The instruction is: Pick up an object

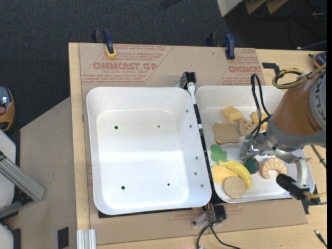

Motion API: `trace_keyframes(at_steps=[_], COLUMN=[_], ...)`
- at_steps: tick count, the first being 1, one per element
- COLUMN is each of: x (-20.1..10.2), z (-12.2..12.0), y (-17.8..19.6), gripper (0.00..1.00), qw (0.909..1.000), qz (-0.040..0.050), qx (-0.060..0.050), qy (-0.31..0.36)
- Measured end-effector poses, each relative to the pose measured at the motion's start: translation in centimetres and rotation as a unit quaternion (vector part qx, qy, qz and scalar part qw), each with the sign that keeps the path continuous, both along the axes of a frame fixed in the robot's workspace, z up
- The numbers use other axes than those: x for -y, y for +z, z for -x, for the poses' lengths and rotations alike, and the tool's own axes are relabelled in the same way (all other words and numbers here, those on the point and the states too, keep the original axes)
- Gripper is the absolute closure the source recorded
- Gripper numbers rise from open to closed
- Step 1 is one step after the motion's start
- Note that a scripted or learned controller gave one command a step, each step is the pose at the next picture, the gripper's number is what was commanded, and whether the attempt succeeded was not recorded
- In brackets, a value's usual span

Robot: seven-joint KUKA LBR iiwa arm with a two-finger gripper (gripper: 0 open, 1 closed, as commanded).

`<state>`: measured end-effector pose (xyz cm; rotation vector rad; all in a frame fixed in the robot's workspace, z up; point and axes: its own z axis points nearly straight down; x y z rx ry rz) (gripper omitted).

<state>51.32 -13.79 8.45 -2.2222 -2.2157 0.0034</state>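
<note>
Arm came in from right over right bin (228,95), orange band above wrist pretty obvious. Gripper (250,152) sat low among toy food, right above small dark green piece (252,165); couldn't tell what fingers were doing. Banana (237,171) lay just left of it, round tan piece (234,188) at bin's near edge, croissant-looking thing (273,166) to right. Bread slice (226,133) and yellow wedge (231,113) further back, green bit (218,153) near divider. Left bin (104,100) sat beside it on brown board (155,61).

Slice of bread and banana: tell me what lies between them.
In the camera view, a small green piece lies between the slice of bread and the banana.
</note>
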Motion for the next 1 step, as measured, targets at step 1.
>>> trace_keyframes(at_steps=[1], x=[5.25], z=[0.35], y=[0.04], gripper=[1.00], qw=[1.0000], qz=[0.0023], qx=[0.003], qy=[-0.001])
